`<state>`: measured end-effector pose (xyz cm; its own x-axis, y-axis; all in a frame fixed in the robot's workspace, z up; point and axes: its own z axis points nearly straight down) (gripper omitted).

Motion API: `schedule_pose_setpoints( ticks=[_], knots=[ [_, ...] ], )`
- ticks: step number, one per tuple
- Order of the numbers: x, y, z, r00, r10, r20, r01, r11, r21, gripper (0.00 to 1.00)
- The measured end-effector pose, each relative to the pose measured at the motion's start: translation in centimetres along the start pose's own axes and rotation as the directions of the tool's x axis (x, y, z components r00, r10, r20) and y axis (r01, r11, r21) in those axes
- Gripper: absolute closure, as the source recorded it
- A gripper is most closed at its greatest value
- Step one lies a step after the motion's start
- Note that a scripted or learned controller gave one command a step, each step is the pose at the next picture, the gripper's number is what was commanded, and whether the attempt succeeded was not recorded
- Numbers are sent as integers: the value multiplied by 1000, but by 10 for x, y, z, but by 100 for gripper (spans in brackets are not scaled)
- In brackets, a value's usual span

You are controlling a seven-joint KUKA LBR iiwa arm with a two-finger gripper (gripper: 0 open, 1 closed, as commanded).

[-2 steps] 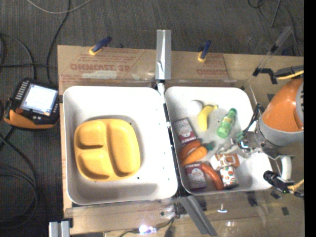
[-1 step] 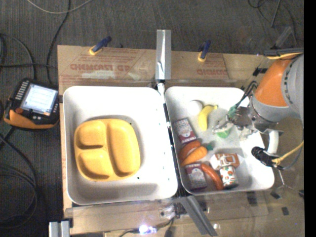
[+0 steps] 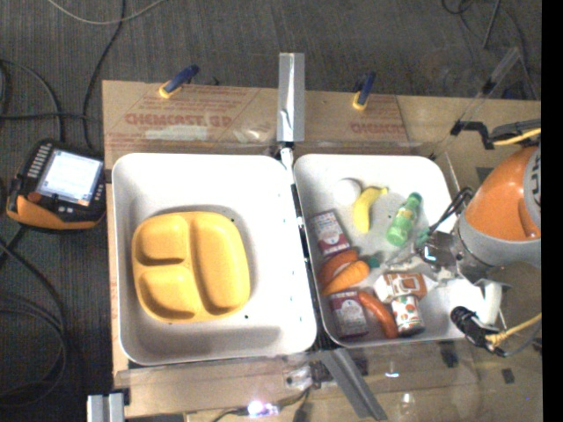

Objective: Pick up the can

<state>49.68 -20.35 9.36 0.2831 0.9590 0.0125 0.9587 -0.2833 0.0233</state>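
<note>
**Ana:** Cardboard covers the counter [image 3: 202, 117] under both white bins, and the right bin [image 3: 440, 170] is the crowded one. Where's the can?

**Ben:** I'd say it's the small can [image 3: 406, 313] with the red-and-white label near that bin's front wall, though the label is too small to read, so I'm hedging a little. A red sausage-like piece [image 3: 376, 313] lies just beside it on the left, a small carton [image 3: 403, 285] touches it from behind, and a darker packet [image 3: 348, 316] sits further left.

**Ana:** And the pincer?

**Ben:** The pincer [image 3: 437, 255] hangs by the right wall, near the green bottle [image 3: 404, 220]. I cannot tell how wide it stands, nor see anything in it.

**Ana:** Risks?

**Ben:** My guess is a finger landing on the carton or the sausage piece instead of slipping alongside the can, so it tips or rolls away. The front wall could also block one finger.

**Ana:** Any free room?

**Ben:** Some bare floor to the can's right, toward the corner. The carrot [image 3: 345, 273], banana [image 3: 368, 206] and another packet [image 3: 327, 230] fill the middle. The left bin [image 3: 132, 323] has open margin around its yellow tray [image 3: 191, 265].
</note>
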Motion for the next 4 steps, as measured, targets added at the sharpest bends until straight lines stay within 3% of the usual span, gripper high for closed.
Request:
schedule_pose_setpoints(
  ticks=[1, 2, 3, 4],
  knots=[
    [-5, 0, -4, 1000, 4, 9, -4, 1000, 4, 100],
    [-2, -1, -4, 1000, 0, 5, 0, 1000, 7, 0],
    [-2, 0, -9, 1000, 2, 6, -2, 1000, 11, 100],
    [-2, 0, -9, 1000, 1, 6, -1, 1000, 12, 0]
  ],
)
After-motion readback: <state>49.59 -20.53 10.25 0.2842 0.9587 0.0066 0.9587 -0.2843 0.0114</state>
